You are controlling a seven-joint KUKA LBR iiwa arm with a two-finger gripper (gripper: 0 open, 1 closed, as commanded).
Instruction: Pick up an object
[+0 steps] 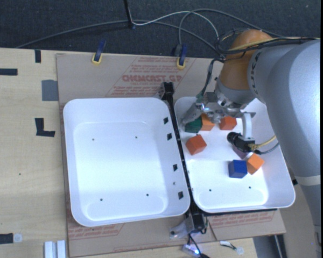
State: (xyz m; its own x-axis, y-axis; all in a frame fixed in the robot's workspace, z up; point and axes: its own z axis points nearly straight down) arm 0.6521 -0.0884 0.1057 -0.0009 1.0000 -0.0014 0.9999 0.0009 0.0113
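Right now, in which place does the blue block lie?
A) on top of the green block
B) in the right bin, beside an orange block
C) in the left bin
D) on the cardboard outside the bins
B: the blue block lies on the right bin's floor, next to an orange block.

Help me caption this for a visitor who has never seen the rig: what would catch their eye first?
Probably the big grey arm with its orange band, reaching in from the right over the right bin. Its gripper hangs low among a cluster of small blocks: orange ones, a green one and a blue one. The left bin beside it is a broad white expanse.
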